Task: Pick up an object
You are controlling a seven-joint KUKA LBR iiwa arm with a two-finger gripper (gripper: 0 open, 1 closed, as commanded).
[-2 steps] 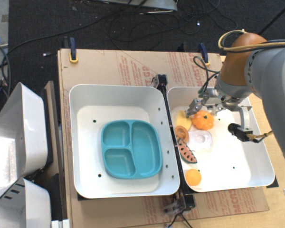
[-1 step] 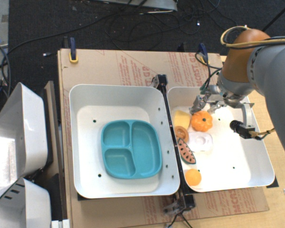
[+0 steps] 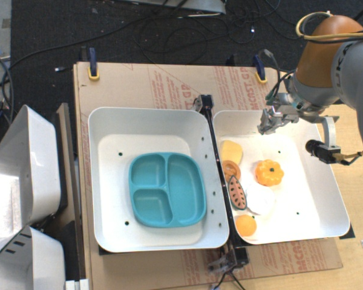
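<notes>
Two white bins sit side by side on the bench. A teal divided plate [image 3: 167, 189] lies in the left bin [image 3: 103, 138]. The right bin [image 3: 327, 204] holds a small orange pumpkin [image 3: 269, 173] near its middle, a pale yellow wedge [image 3: 232, 150] by its left wall, a brown ring [image 3: 231, 169] just below the wedge, a watermelon slice [image 3: 236, 194] below that, a white disc [image 3: 261, 200] beside the slice, and an orange ball [image 3: 245, 225] near the front left corner. The gripper [image 3: 270, 123] hangs over the back of the right bin, apart from the pumpkin and every other piece; whether its jaws are spread or pressed together I cannot tell
</notes>
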